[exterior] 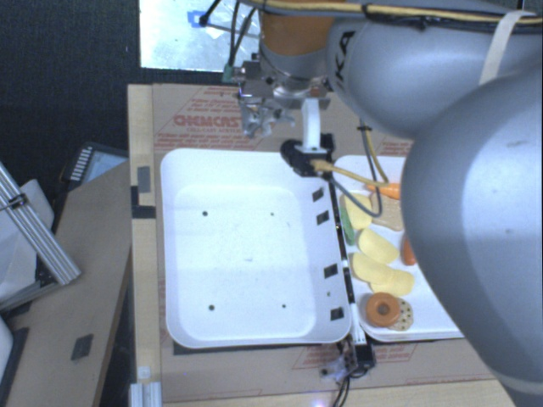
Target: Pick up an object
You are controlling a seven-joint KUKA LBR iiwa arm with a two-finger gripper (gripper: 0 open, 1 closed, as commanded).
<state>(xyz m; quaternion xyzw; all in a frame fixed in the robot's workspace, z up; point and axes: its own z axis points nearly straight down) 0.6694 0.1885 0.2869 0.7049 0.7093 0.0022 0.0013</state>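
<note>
My gripper (pixel 261 124) hangs over the printed cardboard just behind the back rim of the left white bin (pixel 246 253), with nothing visibly held. The right bin (pixel 424 327) holds several items: a small orange carrot-like piece (pixel 387 191), yellow chunks (pixel 378 246) (pixel 383 275), a pale yellow piece (pixel 359 217), a thin green item (pixel 346 226) against the dividing wall, and a round orange piece with a dark centre (pixel 383 309) at the front. The arm hides much of the right bin.
The big grey arm (pixel 458 142) spans the right side and covers the right bin's far part. A red-orange thing (pixel 407 251) peeks out at the arm's edge. Black clips (pixel 330 270) line the wall between the bins.
</note>
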